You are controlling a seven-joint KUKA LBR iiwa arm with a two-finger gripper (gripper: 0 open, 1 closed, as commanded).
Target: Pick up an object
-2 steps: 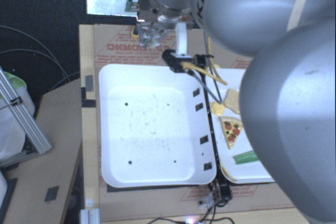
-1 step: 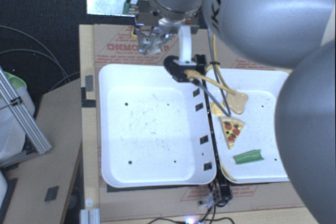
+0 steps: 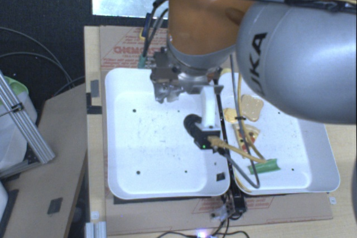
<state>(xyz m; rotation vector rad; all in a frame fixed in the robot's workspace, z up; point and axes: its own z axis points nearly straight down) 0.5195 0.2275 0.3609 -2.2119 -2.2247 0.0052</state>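
Camera view: looked down at a slant on two white bins side by side, with the arm coming in from the right
Arm (image 3: 295, 53): grey and bulky, its orange band (image 3: 206, 3) looming over the far side of the bins
Gripper (image 3: 165, 92): hung over the far part of the left bin (image 3: 139, 142)
Grip: from where I stood I could not tell whether it was open or closed
Small dark square (image 3: 220, 176): lay in the left bin near its front right corner
Right bin (image 3: 304, 161): held the loose things
Pale tan piece (image 3: 252, 108): lay in the far left part of the right bin, well apart from the gripper
Green piece (image 3: 268, 165): lay towards the front of the right bin, partly crossed by cables
Cardboard sheet (image 3: 122, 47): lay under both bins on the counter, red print showing at its far edge
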